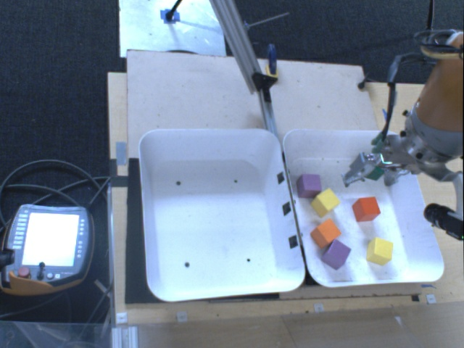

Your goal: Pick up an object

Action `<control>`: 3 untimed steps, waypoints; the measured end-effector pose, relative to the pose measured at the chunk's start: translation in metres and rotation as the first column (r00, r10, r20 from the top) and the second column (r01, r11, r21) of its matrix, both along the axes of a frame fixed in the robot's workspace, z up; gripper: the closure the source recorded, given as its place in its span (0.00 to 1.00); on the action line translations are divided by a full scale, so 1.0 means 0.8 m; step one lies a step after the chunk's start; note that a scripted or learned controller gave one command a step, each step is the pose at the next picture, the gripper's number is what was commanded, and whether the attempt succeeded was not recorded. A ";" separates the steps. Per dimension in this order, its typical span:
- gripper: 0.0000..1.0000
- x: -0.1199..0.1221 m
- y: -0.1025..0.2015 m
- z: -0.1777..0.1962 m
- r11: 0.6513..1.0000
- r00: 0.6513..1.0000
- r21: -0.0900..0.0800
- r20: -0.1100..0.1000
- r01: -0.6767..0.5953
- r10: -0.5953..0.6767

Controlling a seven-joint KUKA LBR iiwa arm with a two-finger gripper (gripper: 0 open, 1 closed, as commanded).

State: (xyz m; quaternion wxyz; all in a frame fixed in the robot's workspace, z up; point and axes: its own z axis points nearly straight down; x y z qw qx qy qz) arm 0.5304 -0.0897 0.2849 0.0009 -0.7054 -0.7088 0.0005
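The right bin [428,267] holds several small blocks: a purple one [309,185], a yellow one [325,201], a red one [366,209], an orange one [325,233], a second purple one [336,254] and a second yellow one [379,251]. My gripper [360,170] hangs over the bin's upper right part, above and just left of the red block, pointing left. Its grey fingers [354,173] show nothing between them.
The left bin [156,194] lies beside the right one, sharing a middle wall [290,216]. A slanted metal pole [235,31] crosses the bench behind the bins. A teach pendant [47,249] sits on the floor at the far left.
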 end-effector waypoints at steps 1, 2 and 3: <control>0.00 0.001 0.000 0.003 1.000 1.000 0.000 0.005 0.002 -0.002; 0.00 -0.008 0.000 -0.053 1.000 1.000 0.000 0.000 0.003 -0.003; 0.00 -0.009 0.000 -0.105 1.000 1.000 0.000 -0.001 0.003 -0.003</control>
